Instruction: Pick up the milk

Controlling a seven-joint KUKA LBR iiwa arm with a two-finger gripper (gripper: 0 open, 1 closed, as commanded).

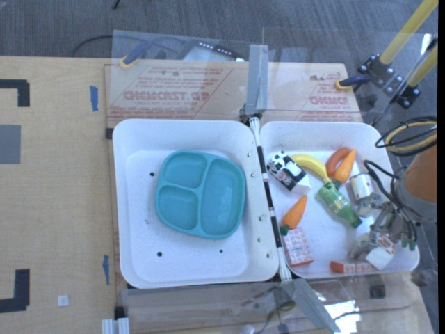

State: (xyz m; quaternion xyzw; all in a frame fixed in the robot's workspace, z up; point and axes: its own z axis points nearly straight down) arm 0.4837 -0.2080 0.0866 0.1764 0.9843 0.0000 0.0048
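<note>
Left bin (pixel 132 207): teal three-compartment plastic plate (pixel 201 194).
Right bin (pixel 316 132): black-and-white cow-print milk carton (pixel 286 170), yellow banana (pixel 311 165) touching it, orange carrot (pixel 295 211).
Gripper (pixel 372 245): bottom right corner; finger state cannot be told.

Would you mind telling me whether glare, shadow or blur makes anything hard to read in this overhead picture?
Camera view: lighting is even and soft, shadows faint. The clear sheet behind the bins carries pale reflections. The gripper in the right bin's near corner is a cluttered, slightly blurred tangle, so its state is unreadable. The milk and teal plate look sharp.
</note>
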